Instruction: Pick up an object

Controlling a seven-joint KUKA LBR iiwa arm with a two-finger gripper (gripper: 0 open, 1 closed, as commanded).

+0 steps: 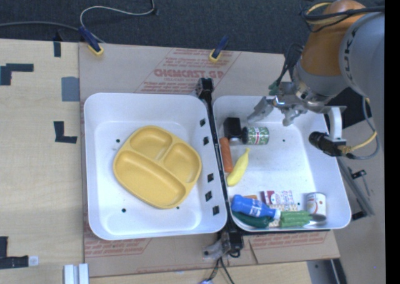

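Our fingers (259,111) stand wide apart and bare, one tip low at the left, the other near the right, and the gripper (275,112) hangs over the back of the right bin (325,173). Just below the left tip lies the can (255,135), on its side, touching a black object (232,129). We judge the can the nearest pick: we should straddle its round body, not its ends, and descend straight. The carrot (225,154) and banana (238,167) lie near the dividing wall, harder to reach.
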